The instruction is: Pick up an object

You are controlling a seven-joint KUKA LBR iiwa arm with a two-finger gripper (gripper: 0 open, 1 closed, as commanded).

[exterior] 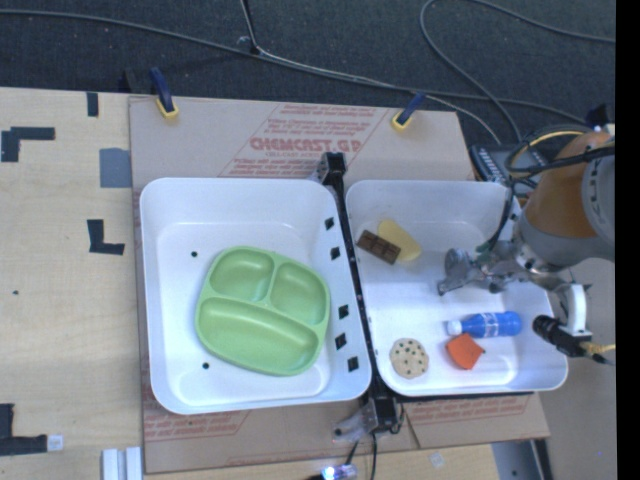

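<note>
The tool (452, 273) hangs low inside the right bin (440, 200), reaching in from the right on the grey arm (560, 218) with its orange band; whether it is apart or together cannot be told, and nothing shows between its tips. Just below it and a little right lies a blue and white bottle (485, 324), with an orange block (464, 351) under that. A round speckled cookie (408, 357) sits below and to its left. Up and left of the tool rest a brown bar (377, 247) and a pale yellow wedge (400, 239), touching each other. Far to its left, the left bin (170, 218) on the worktop (60, 268) holds a green divided plate (264, 310).
</note>
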